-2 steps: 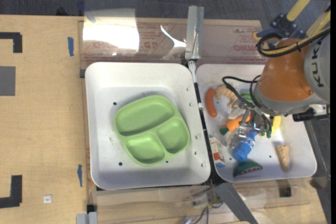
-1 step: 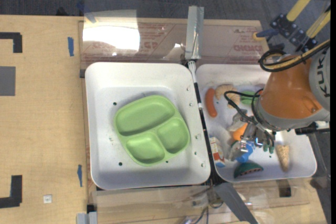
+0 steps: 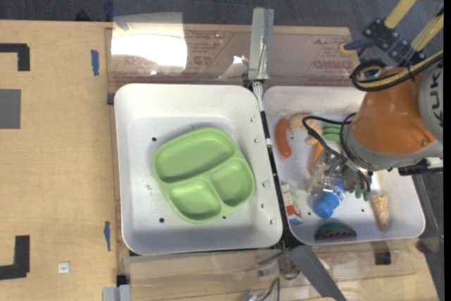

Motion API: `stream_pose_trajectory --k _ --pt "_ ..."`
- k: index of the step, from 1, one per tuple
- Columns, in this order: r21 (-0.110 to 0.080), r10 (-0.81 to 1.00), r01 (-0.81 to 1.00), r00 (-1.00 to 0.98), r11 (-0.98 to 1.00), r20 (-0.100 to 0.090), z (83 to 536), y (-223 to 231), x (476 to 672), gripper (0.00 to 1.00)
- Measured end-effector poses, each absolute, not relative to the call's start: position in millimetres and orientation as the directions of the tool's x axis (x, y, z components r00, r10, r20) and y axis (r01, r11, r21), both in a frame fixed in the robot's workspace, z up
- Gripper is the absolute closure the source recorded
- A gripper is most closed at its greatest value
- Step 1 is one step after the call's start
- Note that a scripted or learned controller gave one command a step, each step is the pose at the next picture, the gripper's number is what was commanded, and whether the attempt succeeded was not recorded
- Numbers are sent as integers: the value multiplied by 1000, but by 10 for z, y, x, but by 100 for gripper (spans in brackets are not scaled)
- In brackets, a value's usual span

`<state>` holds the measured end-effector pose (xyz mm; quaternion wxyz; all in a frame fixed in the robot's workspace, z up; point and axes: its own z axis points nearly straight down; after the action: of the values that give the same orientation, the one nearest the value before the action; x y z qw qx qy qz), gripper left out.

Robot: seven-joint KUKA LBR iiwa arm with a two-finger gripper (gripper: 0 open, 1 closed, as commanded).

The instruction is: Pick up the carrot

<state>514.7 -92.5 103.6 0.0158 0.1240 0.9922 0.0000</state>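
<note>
A: Bins first. Left bin (image 3: pixel 134 151) held a green divided plate (image 3: pixel 204 174), three sections, sitting at a tilt near the middle.

B: Right bin (image 3: pixel 409 222)?

A: Cluttered. Carrot (image 3: pixel 282 137) lay at the bin's left side, orange, slim, roughly upright in the view, just right of the wall between the bins. Apart from the arm.

B: Arm position?

A: Grey arm with orange band (image 3: pixel 387 123) came in from the right, hanging over the middle of the right bin. End effector (image 3: pixel 331 176) pointed down among the clutter, well right of and lower than the carrot.

B: Open or closed?

A: Couldn't tell, too much metal and cable in the way. Nothing clearly gripped.

B: Other items?

A: Blue object (image 3: pixel 325 205) right below the end effector, touching or nearly. Dark green and red piece (image 3: pixel 335 230) by the front wall. Tan cone-like thing (image 3: pixel 380 209) at the right. Small red and white item (image 3: pixel 287 202) along the left wall, below the carrot.
</note>
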Motion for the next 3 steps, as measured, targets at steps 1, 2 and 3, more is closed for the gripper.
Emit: stream_pose_trajectory --k 1,2,3 --pt "4 246 246 -969 969 -30 1029 -923 5142 0" --pt "4 245 245 -969 970 -37 1137 -919 5164 100" --pt "4 244 244 -969 970 -36 1132 -917 5161 0"
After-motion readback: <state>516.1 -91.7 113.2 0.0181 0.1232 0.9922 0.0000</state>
